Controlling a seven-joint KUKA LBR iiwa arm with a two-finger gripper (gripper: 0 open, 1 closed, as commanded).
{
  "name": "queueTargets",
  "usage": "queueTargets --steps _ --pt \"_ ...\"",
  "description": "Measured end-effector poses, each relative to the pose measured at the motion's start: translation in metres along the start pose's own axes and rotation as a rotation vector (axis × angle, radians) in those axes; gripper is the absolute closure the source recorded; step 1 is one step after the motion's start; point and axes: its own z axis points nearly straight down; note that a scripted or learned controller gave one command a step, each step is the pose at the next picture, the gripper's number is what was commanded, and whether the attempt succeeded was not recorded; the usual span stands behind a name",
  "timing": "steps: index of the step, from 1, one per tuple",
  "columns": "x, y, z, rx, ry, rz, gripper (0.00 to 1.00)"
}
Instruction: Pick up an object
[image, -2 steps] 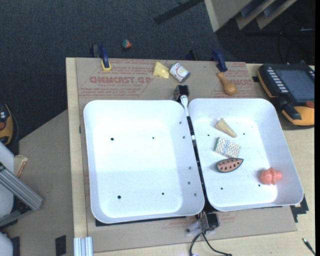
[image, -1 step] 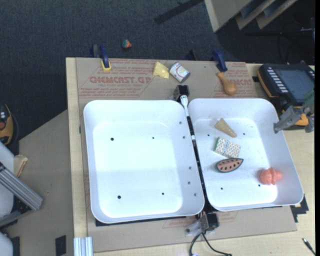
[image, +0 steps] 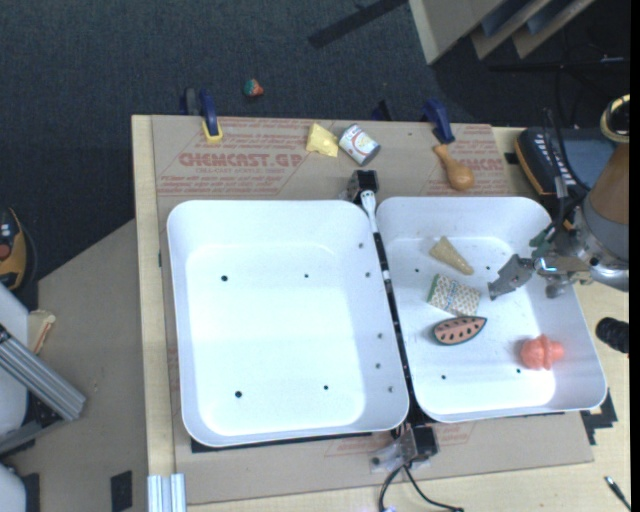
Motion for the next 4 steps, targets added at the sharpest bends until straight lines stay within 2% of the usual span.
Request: queueTargets --steps 1,2,3,4 --pt "0.052 0.087 0.101 -0.016 -0.004 -0.007 0.00" --pt "0.028 0.109 0.114 -0.018 -0.007 0.001 0.00" --pt "0.029 0.109 0.101 -0.021 -0.007 0.000 1.00" --pt "0.110 0.139 0.005 -0.028 -0.004 -0.008 1.00"
